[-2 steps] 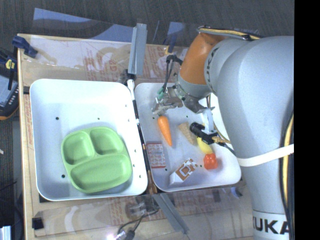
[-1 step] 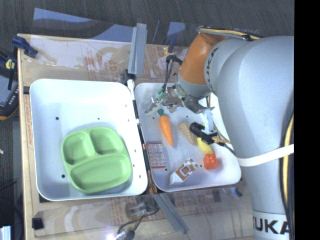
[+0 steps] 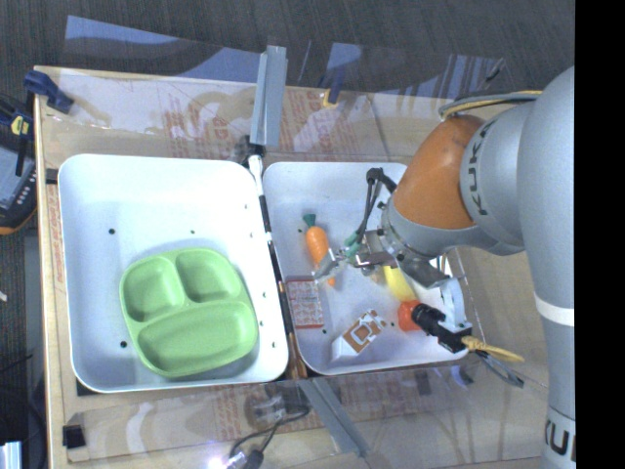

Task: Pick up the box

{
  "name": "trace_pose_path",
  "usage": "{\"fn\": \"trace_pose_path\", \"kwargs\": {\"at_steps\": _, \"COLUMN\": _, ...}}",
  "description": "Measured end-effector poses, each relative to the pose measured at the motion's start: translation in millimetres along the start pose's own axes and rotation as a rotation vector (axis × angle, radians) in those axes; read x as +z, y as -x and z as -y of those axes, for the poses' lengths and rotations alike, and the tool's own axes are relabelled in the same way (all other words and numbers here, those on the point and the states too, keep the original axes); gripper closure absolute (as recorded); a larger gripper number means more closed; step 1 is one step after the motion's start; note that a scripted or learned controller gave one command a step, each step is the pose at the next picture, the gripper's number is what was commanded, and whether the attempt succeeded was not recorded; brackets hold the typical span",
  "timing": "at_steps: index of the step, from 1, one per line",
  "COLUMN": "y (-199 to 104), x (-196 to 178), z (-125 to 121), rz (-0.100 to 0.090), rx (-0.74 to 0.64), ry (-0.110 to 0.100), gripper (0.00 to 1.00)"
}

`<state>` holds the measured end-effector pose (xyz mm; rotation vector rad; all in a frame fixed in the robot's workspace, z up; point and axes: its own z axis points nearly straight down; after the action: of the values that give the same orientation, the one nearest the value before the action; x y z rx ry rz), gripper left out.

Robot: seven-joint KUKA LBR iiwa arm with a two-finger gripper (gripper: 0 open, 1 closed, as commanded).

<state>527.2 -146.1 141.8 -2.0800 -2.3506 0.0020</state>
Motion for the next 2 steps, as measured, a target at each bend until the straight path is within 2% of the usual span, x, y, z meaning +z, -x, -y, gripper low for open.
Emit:
{"fn": "trace_pose_path", "kwargs": {"at_steps": 1, "y": -42.4, "x": 44.6, "z": 41.9, "rz": 0.021, "rx": -0.032, "ry": 0.019, "gripper": 0.0}}
{"fn": "trace_pose_path", "kwargs": {"at_steps": 2, "y": -44.8, "x": 36.4, "z": 42.2, "rz": 0.014, "rx": -0.041, "ry": 0.013, "gripper": 1.0}}
